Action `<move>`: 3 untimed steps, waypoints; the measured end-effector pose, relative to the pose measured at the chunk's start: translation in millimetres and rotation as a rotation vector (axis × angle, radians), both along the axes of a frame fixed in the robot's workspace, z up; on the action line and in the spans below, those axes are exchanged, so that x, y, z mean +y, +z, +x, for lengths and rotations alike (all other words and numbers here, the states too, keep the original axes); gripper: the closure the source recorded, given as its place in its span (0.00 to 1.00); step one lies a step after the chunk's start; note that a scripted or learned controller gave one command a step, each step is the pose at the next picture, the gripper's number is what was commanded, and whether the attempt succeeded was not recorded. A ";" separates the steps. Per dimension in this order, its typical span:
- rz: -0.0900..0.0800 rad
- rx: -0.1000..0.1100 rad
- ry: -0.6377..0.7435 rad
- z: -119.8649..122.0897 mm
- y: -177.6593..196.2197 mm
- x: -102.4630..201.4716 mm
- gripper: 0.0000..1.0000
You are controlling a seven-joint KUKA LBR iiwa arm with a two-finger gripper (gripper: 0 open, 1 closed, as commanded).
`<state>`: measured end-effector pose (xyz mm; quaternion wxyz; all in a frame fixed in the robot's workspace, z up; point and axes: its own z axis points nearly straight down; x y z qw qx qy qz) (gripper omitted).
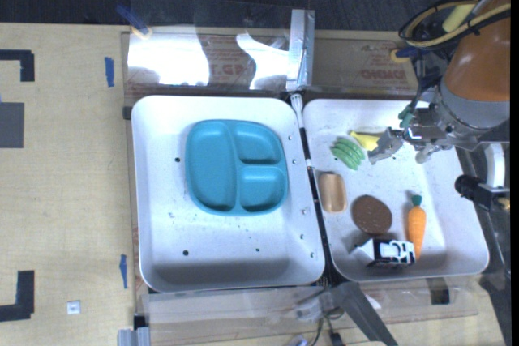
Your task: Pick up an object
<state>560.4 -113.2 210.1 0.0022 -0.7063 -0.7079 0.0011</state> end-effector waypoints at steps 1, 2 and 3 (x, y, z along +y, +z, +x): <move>-0.005 -0.015 0.004 -27.6 -120.2 -56.4 0.00; -0.002 -0.012 0.042 50.5 -28.1 -30.3 0.00; -0.005 -0.023 0.019 95.5 -101.7 -1.5 0.00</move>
